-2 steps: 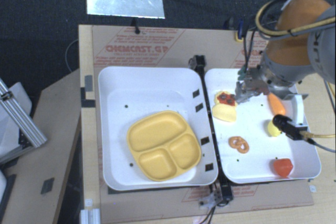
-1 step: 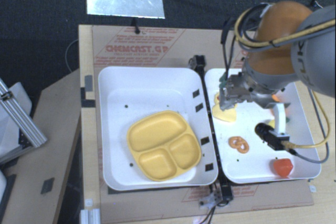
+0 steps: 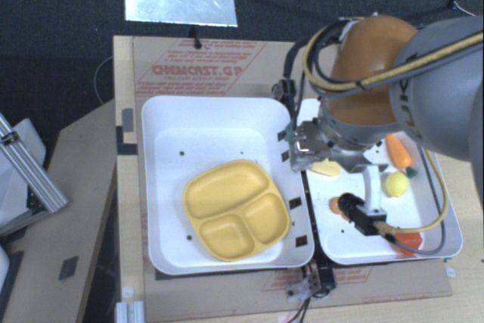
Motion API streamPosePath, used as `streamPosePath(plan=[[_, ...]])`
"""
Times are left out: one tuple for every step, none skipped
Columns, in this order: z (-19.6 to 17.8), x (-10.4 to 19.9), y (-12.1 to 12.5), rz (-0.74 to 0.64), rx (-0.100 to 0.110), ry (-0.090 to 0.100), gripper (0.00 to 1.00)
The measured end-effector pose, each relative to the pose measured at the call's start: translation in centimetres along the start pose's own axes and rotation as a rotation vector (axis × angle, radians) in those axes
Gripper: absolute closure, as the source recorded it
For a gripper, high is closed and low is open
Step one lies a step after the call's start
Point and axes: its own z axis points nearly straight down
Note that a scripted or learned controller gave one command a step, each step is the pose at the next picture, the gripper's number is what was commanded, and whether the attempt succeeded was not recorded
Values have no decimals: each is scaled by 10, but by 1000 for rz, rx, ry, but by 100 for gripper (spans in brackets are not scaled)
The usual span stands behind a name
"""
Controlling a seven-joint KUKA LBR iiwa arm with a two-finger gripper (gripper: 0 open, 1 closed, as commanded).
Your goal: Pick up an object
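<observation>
Pale wooden desk (image 3: pixel 83 163) carries two white bins side by side. Over the right bin (image 3: pixel 448 237), near its left wall, hangs the claw (image 3: pixel 321 151); if it is apart or together I cannot tell. Just under it lies a pale yellow piece (image 3: pixel 325 169). Further right lie a lemon (image 3: pixel 395 184) and a carrot (image 3: pixel 398 151). The left bin (image 3: pixel 159 185) holds a yellow divided plate (image 3: pixel 236 209).

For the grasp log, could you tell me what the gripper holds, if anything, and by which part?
It cannot be told: the wrist covers the grasp above the right bin.
</observation>
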Motion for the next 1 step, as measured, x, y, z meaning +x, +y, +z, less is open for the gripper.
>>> streamPosePath(plan=[[21, 46, -9, 2, 1, -1, 100]])
